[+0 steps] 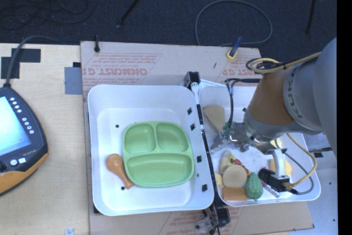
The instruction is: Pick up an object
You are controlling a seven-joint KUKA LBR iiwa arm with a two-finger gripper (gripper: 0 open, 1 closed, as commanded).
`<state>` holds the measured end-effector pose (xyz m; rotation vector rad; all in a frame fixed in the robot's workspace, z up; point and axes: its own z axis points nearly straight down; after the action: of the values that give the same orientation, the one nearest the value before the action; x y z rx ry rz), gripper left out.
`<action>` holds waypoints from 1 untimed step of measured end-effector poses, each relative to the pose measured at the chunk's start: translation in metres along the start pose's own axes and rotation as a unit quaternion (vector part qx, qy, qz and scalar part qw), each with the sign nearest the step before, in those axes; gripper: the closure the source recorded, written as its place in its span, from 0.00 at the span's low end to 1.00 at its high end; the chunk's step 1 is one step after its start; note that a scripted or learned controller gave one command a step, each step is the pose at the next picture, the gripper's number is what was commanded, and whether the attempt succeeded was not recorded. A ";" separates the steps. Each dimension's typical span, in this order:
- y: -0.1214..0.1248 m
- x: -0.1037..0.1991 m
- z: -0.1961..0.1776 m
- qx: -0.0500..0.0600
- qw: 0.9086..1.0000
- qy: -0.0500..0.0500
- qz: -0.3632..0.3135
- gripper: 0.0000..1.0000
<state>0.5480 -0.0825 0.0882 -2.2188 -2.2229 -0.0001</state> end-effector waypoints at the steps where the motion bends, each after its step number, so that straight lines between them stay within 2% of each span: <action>1: 0.091 -0.005 0.000 -0.003 1.000 -0.001 0.000 0.00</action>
<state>0.6393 -0.0874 0.0885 -2.2219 -2.2277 -0.0041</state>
